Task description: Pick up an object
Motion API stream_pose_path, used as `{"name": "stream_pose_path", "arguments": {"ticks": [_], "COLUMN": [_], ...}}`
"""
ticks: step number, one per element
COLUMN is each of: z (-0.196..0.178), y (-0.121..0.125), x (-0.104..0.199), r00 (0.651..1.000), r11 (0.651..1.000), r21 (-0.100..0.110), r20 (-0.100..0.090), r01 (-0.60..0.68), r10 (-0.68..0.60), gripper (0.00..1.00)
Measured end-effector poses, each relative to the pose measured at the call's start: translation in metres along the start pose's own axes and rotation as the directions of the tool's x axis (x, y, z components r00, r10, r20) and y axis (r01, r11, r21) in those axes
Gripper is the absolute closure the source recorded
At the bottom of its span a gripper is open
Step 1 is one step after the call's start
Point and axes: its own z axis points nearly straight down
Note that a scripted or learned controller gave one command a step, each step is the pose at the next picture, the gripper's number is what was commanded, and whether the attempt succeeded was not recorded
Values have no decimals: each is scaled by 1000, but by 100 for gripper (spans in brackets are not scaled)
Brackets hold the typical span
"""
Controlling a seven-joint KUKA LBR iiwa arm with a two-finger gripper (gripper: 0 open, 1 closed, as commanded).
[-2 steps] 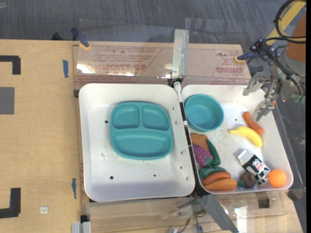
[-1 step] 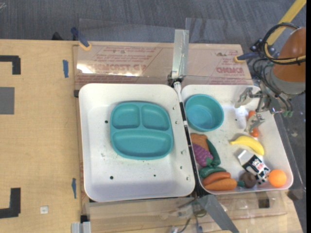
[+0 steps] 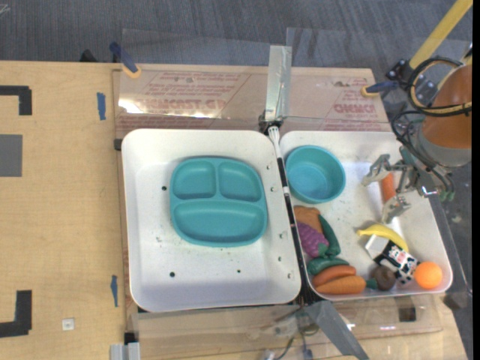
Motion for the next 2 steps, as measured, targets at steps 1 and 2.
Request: {"name": "stream_pose_path", "arguments": {"ticks": [1, 2], "z": [-1, 0], "y": [59, 13], "x": [-33, -6], "r00": [999, 999], "r11": [999, 999], "r21": [9, 1], "r20": [3, -1], "r01": [43, -32], "r10": [-43, 32], "gripper": [0, 0]}}
